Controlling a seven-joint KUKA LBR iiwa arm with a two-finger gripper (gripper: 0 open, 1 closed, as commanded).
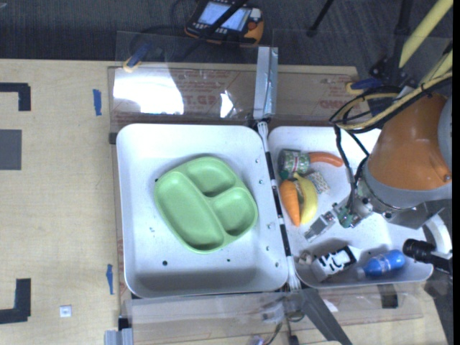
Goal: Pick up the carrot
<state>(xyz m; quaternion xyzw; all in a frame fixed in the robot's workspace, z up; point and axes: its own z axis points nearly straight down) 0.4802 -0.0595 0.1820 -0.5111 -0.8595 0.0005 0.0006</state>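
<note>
Orange tapered carrot (pixel 289 200) lies in right white bin (pixel 374 136), beside yellow banana (pixel 308 197). Hand (pixel 321 225) at carrot's four o'clock, near; finger spread unclear. Grasp and lift not yet done.

A pale wooden bench (pixel 57 214) is carrying black tape marks (pixel 18 95) and blue tape bits (pixel 96 101). Dark carpet (pixel 86 13) is showing beyond it, with tripod legs (pixel 338 2) standing there. Glare is falling on clear sheeting (pixel 151 92).

2 white bins (pixel 136 192), 1 green plate (pixel 205 203), 1 carrot (pixel 290 201), 1 banana (pixel 309 200), 1 blue bottle (pixel 383 264)
</note>
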